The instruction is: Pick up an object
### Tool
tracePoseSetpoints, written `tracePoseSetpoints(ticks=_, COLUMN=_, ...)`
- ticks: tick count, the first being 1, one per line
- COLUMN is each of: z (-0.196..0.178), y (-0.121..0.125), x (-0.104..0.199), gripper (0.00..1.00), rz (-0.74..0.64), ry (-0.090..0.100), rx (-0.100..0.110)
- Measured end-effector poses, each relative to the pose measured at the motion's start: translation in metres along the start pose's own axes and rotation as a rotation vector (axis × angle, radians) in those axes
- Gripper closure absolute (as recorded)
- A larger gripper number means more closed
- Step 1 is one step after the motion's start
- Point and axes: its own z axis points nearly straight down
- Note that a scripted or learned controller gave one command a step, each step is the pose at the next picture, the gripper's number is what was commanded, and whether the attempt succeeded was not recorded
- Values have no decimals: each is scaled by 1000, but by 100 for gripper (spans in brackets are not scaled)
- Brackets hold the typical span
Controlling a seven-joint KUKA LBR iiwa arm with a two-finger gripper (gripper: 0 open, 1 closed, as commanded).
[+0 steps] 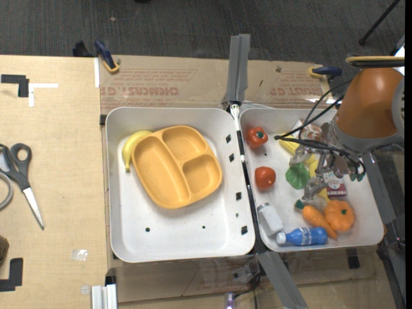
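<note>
the hand (320,180) hangs low in the right bin (368,235) and i can't tell if it's grasping anything, but the carrot (315,216) lies just below it toward the camera, long axis slanting off toward the orange pumpkin (340,215) beside it.

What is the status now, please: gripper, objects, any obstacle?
Gripper low in right bin, over green toy; grip not confirmed. Carrot, orange fruit, blue bottle crowd close.
</note>
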Motion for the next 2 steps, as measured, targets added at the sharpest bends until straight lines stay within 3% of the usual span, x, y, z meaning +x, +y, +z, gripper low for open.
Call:
tracePoseSetpoints(ticks=1, z=-11, y=0, x=-2, gripper=100, rz=-3, ry=-5, rx=2)
tracePoseSetpoints(ticks=2, z=-11, y=0, x=-2, gripper=0, rz=-3, ry=-5, rx=2)
